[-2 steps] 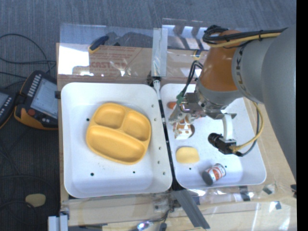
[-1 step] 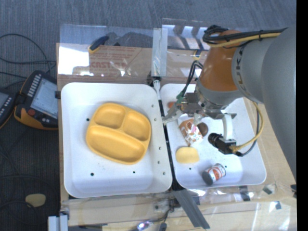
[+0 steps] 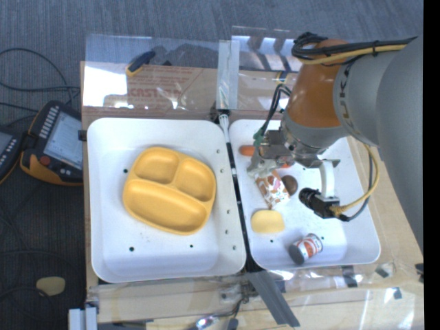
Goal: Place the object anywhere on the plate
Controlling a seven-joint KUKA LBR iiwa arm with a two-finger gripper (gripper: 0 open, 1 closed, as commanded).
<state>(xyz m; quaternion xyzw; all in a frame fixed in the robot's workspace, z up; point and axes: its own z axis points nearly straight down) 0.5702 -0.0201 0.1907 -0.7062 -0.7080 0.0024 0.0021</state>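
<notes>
A yellow plate (image 3: 169, 188) with three compartments lies in the left bin (image 3: 110, 253), with nothing on it. My gripper (image 3: 275, 160) hangs low over the back of the right bin (image 3: 357, 243), just above a red-and-white patterned packet (image 3: 273, 188). A small brown round piece (image 3: 290, 183) lies against the packet's right side. An orange piece (image 3: 245, 150) lies just left of the gripper. The arm's body hides whatever is directly beneath the gripper.
A pale yellow lump (image 3: 267, 221) sits in the right bin's front left. A small can (image 3: 306, 247) lies on its side near the front wall. A black cable connector (image 3: 313, 201) dangles beside the packet. A handheld pendant (image 3: 55, 143) rests on the floor at left.
</notes>
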